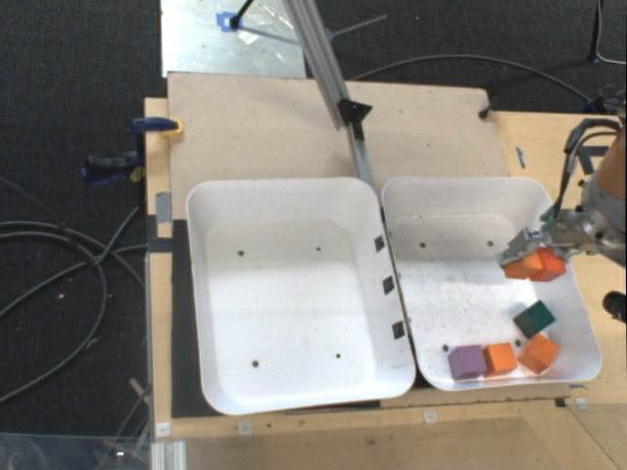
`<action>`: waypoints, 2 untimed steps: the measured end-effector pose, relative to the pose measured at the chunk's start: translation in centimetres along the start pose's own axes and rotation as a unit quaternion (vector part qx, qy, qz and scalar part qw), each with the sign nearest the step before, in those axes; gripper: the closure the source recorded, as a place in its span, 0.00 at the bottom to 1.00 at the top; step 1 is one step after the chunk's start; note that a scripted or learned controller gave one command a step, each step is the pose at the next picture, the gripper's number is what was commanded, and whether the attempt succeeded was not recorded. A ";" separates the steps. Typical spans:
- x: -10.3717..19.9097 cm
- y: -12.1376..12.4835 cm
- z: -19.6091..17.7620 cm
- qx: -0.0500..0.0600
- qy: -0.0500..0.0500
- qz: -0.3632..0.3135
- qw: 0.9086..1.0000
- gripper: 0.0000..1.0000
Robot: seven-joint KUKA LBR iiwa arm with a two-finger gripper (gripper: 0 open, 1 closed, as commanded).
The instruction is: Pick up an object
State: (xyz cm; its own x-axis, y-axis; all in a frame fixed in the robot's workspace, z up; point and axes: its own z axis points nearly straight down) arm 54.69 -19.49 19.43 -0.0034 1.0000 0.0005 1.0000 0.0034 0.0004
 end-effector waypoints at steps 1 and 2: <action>0.0 0.1 -1.1 -0.001 0.000 -0.002 1.000 1.00; 8.7 3.8 1.3 0.000 0.001 -0.005 1.000 1.00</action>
State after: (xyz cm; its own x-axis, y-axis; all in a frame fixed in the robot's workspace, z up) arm 58.43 -10.83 18.19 -0.0139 0.9999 0.0032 0.9999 0.0139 0.0011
